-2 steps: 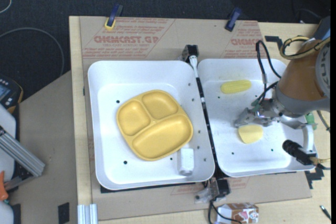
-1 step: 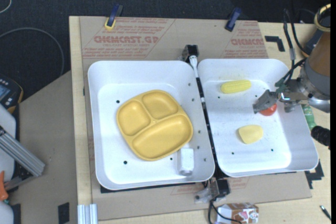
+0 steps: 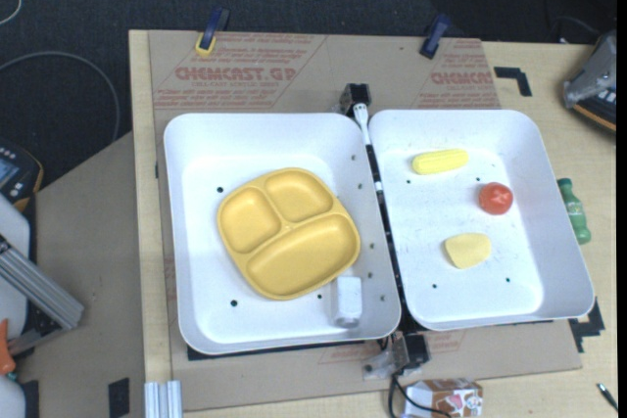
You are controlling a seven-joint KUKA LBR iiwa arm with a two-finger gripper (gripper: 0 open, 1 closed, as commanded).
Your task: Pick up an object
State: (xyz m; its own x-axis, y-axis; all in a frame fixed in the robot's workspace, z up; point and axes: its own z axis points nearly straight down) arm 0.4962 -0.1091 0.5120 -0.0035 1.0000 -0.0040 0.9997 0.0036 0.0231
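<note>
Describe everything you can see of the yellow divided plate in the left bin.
The yellow divided plate looks like smooth moulded plastic, rounded at its corners, with three compartments: two small ones toward the far side and one large one nearer the camera. It lies flat, right side up, turned at an angle, in the middle of the left bin. A small pale translucent object sits against its near right edge.

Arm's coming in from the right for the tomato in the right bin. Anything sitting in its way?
Nothing visible blocks it. The tomato lies apart near the right bin's right wall; the yellow corn piece lies up-left of it and the yellow block below-left, both clear of it.
</note>
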